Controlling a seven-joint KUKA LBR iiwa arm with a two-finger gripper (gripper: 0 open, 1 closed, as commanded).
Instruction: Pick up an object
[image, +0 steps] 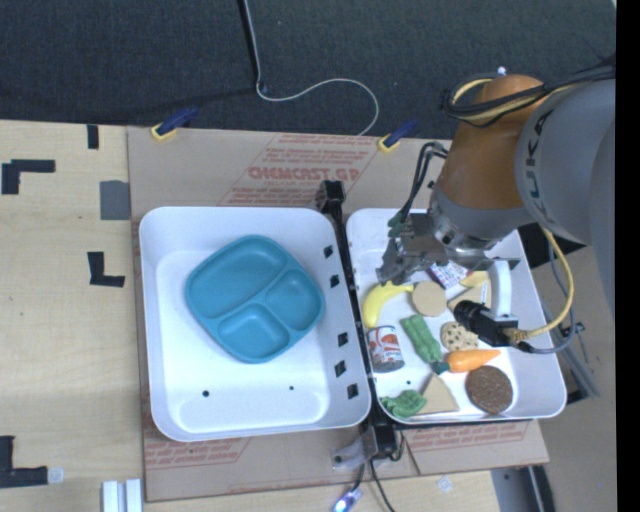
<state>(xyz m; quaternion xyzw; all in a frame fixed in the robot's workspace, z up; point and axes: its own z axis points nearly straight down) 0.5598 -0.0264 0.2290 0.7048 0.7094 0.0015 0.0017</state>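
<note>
- Over the right bin (545, 395), the gripper (400, 262) hangs low above the toy food, close to the bin's left wall; from this slant I cannot tell how the claw stands, since its dark tip is a blur against the white floor.
- Just below the tip lies a yellow banana (380, 299), the likeliest target, though nothing is visibly held.
- Crowding it: a small can (386, 347) nearer the camera, a green pickle-like piece (422, 338), and a round beige slice (428, 299) touching or nearly touching the banana's right end.
- Further along sit a carrot (470, 359), a brown cookie (489, 388), a tan wedge (440, 396) and a green leafy piece (404, 404).
- To do this well, I judge the grip should straddle the banana's narrow width at mid-length, clear of the slice and the wall.
- Descend straight, close only once low enough, then lift slowly.
- The blue divided plate (254, 297) in the left bin (160, 300) plays no part.
</note>
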